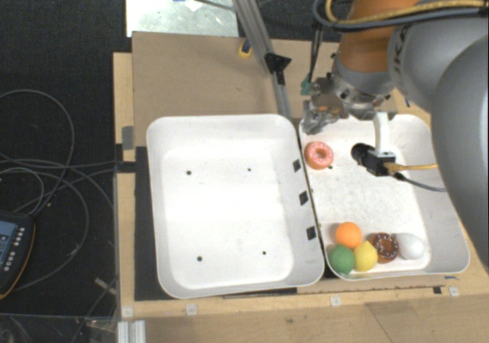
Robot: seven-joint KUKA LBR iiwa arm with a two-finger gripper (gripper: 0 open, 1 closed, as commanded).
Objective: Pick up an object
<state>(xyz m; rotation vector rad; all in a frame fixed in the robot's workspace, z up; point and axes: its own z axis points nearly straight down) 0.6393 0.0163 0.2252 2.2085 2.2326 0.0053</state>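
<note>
A pink frosted donut [318,154] lies near the back left corner of the right bin [443,254]. My gripper [315,121] hangs just behind and above it, close to the wall between the bins, and nothing shows between its tips. At the bin's front edge sit an orange ball [348,234], a green ball [342,259], a yellow fruit [366,256], a chocolate donut [383,247] and a white egg [411,245], bunched together.
The left bin [164,181] stands beside the right one, with black clips along the shared wall. A black fitting [370,158] with a yellow cable hangs off my wrist over the right bin. A grey pole [256,21] slants in from the back.
</note>
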